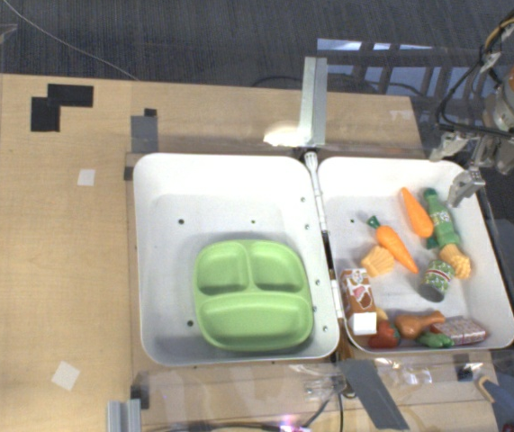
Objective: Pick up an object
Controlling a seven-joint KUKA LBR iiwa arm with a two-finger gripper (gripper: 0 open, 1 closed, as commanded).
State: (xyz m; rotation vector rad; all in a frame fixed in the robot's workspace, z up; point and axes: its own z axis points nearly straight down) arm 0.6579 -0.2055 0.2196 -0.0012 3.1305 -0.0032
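1. Nearest the camera, a green divided plate (253,295) lies flat in the left bin (162,241), apart from the toys.
2. Toy food crowds the right bin (500,309): a carrot (392,245), a corn cob (455,260) and a green bottle (440,220), loose and likely reachable from above.
3. At the far right, the gripper (465,185) hangs over that bin's upper corner, holding nothing; how far open it is cannot be told.

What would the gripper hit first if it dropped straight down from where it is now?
Probably the green bottle near the right bin's far corner, just below the gripper, or bare floor beside it. Depth is hard to judge from this slanted view.
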